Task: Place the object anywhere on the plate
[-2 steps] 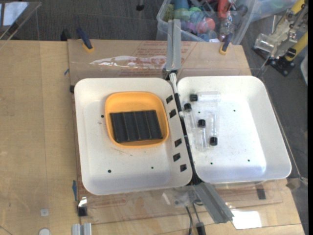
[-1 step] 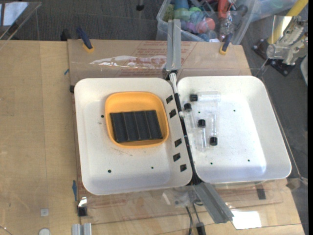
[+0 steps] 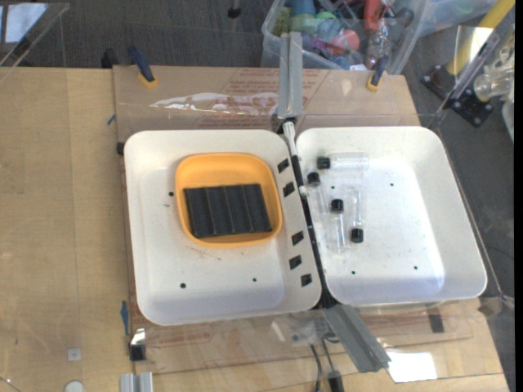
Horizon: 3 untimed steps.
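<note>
Nearest to us, at the front edge of the bench (image 3: 57, 219), a grey bracket (image 3: 357, 343) juts out below the seam between the bins, with a white slip (image 3: 413, 367) just beside it; moving up, the left bin (image 3: 155, 276) carries the orange plate (image 3: 189, 170), set towards its upper middle; and look at that, a black ribbed slab (image 3: 227, 211) lies flat inside the plate, within the rim on every side; across the divider, with its row of small black clips (image 3: 296, 237), the right bin (image 3: 425, 243) holds a loose cluster of clear tubes (image 3: 343, 211) with black caps, near its left wall and well apart from the plate; beyond the bins, a clear tub (image 3: 351, 15) of coloured odds and ends stands at the back; as for the gripper, whether its jaws are released or clenched I cannot tell from this angle; my read is that, if the slab is the object meant, the placing is as good as done and nothing more than a clean exit is called for; if a tube is the target instead, the step in hand is the very first one, and the next move calls for a descent into the right bin, a pinch across one slippery tube, then a carry over the divider.
</note>
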Tool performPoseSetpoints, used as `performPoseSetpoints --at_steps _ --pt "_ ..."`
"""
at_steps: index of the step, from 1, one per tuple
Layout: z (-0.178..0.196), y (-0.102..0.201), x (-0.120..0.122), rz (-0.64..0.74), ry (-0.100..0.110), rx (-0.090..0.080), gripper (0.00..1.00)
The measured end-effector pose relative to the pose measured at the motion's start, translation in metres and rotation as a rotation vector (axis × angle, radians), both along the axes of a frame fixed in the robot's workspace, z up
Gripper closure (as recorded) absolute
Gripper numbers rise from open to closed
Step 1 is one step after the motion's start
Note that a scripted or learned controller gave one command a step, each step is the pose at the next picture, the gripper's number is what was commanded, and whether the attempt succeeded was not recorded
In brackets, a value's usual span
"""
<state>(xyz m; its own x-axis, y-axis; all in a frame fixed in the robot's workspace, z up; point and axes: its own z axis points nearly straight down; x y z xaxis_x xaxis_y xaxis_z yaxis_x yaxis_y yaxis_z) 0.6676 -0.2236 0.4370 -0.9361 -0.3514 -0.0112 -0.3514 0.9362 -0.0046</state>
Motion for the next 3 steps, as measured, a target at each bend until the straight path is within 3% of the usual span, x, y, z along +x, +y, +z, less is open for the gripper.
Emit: performPoseSetpoints --at_steps 1,3 --pt "0.0001 0.0013 0.0004 0.160 0.000 -0.002 1.00" --pt "-0.0007 0.0019 0.0005 0.885 0.000 -0.007 1.00"
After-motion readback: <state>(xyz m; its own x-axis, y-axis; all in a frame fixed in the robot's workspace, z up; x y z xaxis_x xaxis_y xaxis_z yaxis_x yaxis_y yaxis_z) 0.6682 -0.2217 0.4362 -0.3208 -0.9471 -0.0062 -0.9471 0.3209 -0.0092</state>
